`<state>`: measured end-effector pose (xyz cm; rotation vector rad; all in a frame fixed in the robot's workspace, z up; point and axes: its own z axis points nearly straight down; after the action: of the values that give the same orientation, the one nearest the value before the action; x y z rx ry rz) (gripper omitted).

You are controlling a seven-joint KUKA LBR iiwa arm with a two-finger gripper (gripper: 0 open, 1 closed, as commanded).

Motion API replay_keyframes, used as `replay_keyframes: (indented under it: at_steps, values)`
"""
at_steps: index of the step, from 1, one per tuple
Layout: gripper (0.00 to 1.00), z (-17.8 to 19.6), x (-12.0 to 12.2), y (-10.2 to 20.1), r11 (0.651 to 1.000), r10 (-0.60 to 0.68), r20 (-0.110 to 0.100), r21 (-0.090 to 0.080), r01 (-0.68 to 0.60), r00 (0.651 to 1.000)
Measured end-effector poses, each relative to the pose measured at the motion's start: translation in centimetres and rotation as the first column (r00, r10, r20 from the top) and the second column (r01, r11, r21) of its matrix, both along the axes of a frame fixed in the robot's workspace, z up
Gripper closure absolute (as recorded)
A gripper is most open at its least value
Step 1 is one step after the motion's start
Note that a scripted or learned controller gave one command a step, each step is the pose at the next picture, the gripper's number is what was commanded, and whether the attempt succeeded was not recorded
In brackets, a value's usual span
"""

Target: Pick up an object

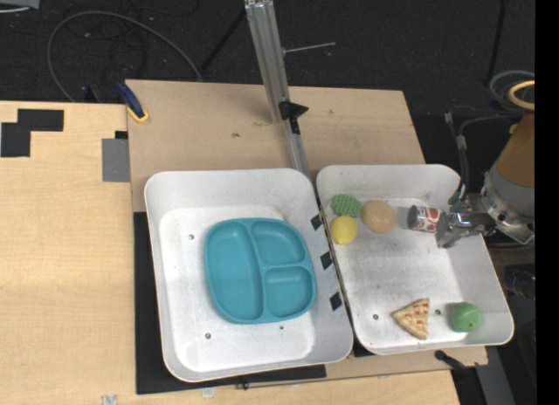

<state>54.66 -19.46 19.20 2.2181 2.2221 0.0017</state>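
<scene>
Crowding the tool [451, 225]: can [424, 218], tan ball [379, 216], yellow ball [344, 230].

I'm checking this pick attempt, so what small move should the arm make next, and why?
Probably a short descent and leftward nudge onto the small can. The gripper sits at the right bin's upper right, just beside the can lying on its side, nearer than the tan ball or pizza slice.

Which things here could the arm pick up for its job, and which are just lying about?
For the job: gripper, small can, tan ball, yellow ball, green knobbly thing, pizza slice, green apple, all in the right bin.

Lying about: teal divided plate, left bin, metal post.
</scene>
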Motion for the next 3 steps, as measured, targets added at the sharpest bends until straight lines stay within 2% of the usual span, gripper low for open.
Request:
replay_keyframes:
  at_steps: [1, 3]
  values:
    - [1.0, 5.0, 0.1, -0.1, 1.0, 0.0, 0.001, -0.001, 0.0, 1.0]
    - [1.0, 3.2, 1.2, 10.4, 1.0, 0.002, -0.005, 0.003, -0.002, 1.0]
